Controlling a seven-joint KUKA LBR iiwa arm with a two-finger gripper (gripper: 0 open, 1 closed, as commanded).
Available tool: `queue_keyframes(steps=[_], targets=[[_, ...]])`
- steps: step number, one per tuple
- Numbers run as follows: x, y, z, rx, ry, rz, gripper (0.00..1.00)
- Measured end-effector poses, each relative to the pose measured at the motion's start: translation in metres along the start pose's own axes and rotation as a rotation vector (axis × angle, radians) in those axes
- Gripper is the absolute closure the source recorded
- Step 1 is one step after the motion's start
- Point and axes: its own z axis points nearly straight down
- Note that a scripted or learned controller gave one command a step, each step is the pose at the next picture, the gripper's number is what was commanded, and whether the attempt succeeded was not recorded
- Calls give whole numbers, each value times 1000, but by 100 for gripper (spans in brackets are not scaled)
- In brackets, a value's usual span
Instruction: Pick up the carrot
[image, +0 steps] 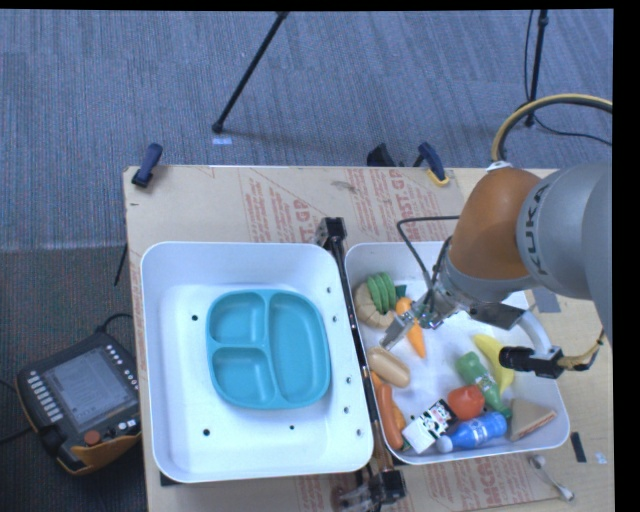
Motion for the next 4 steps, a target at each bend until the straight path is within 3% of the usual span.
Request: queue_keyframes(steps=[4], targets=[[0, 0, 0, 0, 0, 0, 0]])
